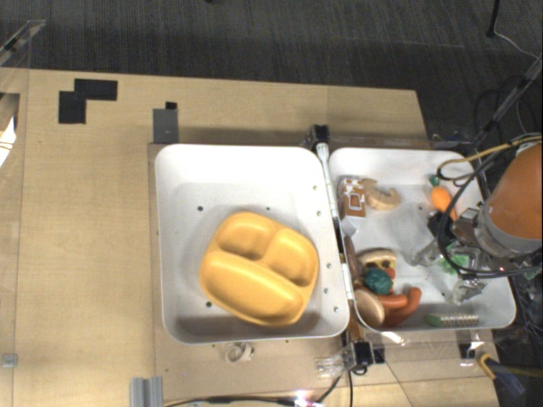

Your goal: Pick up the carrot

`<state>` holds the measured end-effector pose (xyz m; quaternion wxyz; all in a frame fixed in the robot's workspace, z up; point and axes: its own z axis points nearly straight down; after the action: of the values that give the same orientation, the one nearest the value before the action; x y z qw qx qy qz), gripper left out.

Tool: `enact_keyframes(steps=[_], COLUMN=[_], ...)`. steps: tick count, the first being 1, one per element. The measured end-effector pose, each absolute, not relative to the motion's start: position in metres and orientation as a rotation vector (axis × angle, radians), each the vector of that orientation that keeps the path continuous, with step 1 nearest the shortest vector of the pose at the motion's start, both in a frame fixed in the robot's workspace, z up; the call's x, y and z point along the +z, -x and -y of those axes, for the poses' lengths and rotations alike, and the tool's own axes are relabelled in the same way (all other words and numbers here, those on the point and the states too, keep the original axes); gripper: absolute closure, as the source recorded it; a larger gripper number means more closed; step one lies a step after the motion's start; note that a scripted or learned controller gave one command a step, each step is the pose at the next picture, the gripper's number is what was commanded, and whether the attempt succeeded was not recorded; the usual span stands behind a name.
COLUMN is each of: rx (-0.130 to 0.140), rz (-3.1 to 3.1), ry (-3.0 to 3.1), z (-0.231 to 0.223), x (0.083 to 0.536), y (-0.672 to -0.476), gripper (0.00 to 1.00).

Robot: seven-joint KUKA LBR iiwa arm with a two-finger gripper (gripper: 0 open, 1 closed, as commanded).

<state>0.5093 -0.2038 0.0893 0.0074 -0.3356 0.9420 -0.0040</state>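
Note:
The carrot (439,198) is a small orange piece with a green top, lying at the upper right of the right bin (407,164), partly behind black cables. My gripper (446,273) hangs low over the bin's right side, just below the carrot and apart from it. Its two silvery fingers (428,253) stand spread and open, with bare bin floor between them. The grey arm with its orange band (517,202) comes in from the right.
The left bin (178,227) holds a large yellow lobed object (259,265). In the right bin lie a brown-and-white item (355,198), a beige piece (383,197), a cluster with a teal piece and a red sausage (400,305), and a thin green item (450,319).

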Motion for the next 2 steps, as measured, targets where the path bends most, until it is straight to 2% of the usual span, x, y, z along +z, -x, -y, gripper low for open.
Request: enact_keyframes(steps=[1, 2], rx=[-0.014, -0.016], rz=[-2.836, -2.576], ry=[1.315, 1.773], z=[0.2045, 0.2048], x=[0.0893, 0.0890], y=[-0.4994, -0.5014], gripper=[0.00, 0.00])
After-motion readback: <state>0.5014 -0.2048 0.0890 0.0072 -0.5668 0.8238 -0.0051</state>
